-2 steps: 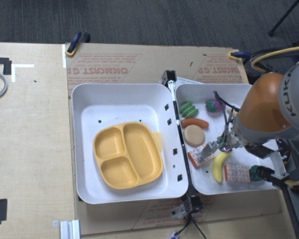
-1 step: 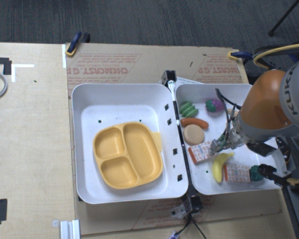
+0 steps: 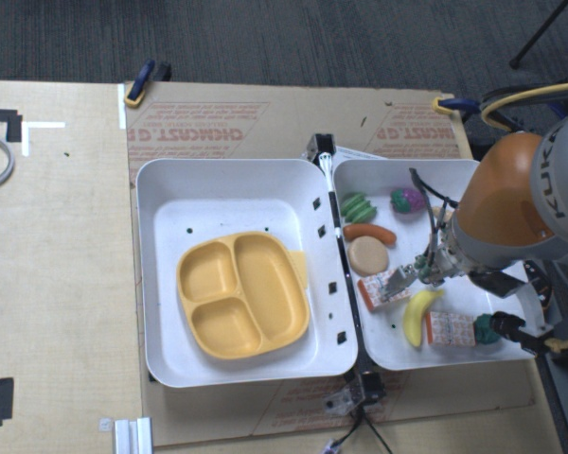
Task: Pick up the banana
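- Gripper (image 3: 418,274) sits low in the right bin (image 3: 454,170), below the arm's orange band (image 3: 506,192), which covers much of that bin's right side from my view.
- From up here I can't tell whether it is spread or pressed together; the tip is a small tangle of metal and shadow.
- I see nothing that I can call gripped. The tip appears just above the upper end of the banana (image 3: 417,316) and just right of a red-and-white packet (image 3: 381,289), but I can't say it touches either.
- Banana lies on the right bin's floor near the front wall, long axis running roughly near-to-far, curved, yellow with a paler top end.
- Just right of the banana: a small white carton with red print (image 3: 451,328), lying flat, touching or nearly touching it.
- Beyond that carton, a dark green item (image 3: 486,331) near a black fitting at the bin's right edge; too small to identify.
- Farther back in the same bin: a tan round piece (image 3: 367,254), an orange carrot-like piece (image 3: 370,234) behind it, a green leafy piece (image 3: 356,206), and a purple cluster (image 3: 406,200) to its right.
- Left bin (image 3: 161,282) holds a yellow divided plate (image 3: 242,294), three compartments, turned at a slant.
- Both bins rest on brown cardboard (image 3: 199,121) laid over the pale bench (image 3: 57,282).
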You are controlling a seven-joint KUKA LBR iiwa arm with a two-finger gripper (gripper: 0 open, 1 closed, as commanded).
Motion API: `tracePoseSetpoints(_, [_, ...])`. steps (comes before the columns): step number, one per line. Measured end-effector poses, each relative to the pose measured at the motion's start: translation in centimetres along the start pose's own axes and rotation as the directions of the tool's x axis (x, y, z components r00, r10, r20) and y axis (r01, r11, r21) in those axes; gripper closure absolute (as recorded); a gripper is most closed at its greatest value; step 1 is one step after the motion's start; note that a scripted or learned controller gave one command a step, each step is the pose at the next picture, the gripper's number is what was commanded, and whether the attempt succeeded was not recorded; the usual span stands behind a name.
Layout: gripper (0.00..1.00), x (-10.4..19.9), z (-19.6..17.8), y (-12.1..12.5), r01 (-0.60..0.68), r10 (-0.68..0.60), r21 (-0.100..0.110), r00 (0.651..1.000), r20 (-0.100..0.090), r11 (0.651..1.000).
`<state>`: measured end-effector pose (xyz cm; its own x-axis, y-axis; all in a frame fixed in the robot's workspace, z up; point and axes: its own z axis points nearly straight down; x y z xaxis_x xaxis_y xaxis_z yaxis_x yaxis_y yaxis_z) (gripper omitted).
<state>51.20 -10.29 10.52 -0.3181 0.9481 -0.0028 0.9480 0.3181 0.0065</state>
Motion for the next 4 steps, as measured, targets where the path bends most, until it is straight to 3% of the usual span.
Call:
tracePoseSetpoints(1, [1.0,-0.1,-1.0,0.1,-0.002,0.002,-0.002,1.0,0.001,1.0])
tracePoseSetpoints(2, [0.0,-0.1,-1.0,0.1,-0.001,0.001,-0.002,1.0,0.001,1.0])
tracePoseSetpoints(3, [0.0,-0.5,1.3,-1.8,0.319,-0.319,0.005,0.948,-0.004,0.948])
tracePoseSetpoints(4, [1.0,-0.6,0.3,-1.7,0.316,-0.316,0.003,0.949,-0.002,0.949])
